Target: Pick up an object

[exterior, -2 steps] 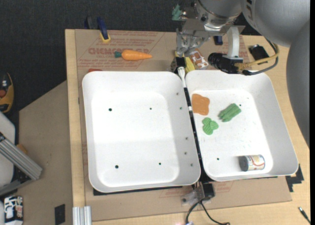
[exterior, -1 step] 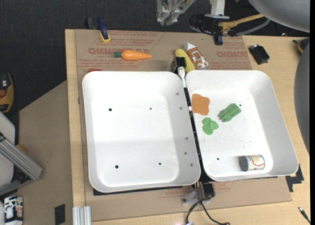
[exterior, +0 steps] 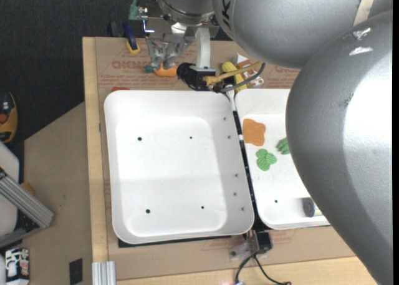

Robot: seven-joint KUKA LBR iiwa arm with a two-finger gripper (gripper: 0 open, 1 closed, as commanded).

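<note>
Pincer (exterior: 167, 50): poised past the far rim of the left bin (exterior: 124, 153), over bare bench; you cannot tell its state. Step: not yet reaching. Candidates: orange piece (exterior: 254, 132) and green piece (exterior: 266, 160) in the right bin (exterior: 274, 215), which your next move must reach. Arm (exterior: 324, 90) hides much of that bin.

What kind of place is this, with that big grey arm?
Probably a robotics lab test bench: a grey robot arm reaches over two white bins, small toy-like objects such as an orange piece lie inside, and loose cables run alongside.
</note>
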